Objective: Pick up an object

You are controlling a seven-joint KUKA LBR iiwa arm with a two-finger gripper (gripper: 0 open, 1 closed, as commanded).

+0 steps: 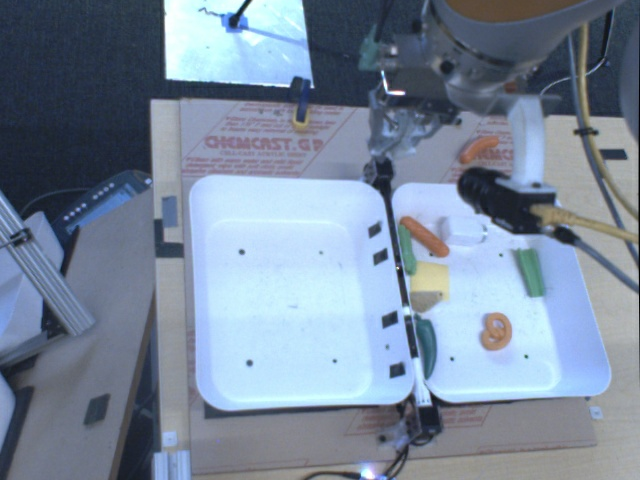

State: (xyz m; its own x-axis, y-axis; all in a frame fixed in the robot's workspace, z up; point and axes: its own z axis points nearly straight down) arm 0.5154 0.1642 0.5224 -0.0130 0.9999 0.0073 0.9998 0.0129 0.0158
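Bench (pixel 170 298), printed board (pixel 260 138), two white bins (pixel 290 193)

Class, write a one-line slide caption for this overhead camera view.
Gripper poised above the divider between two white bins; right bin holds a pretzel, carrot and green pieces.

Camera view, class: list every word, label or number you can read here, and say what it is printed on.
"CHEMCAST GP": red print on the brown board beneath the bins, readable above the left bin.
Smaller red lines near it and along the board's front edge: too blurred to read.
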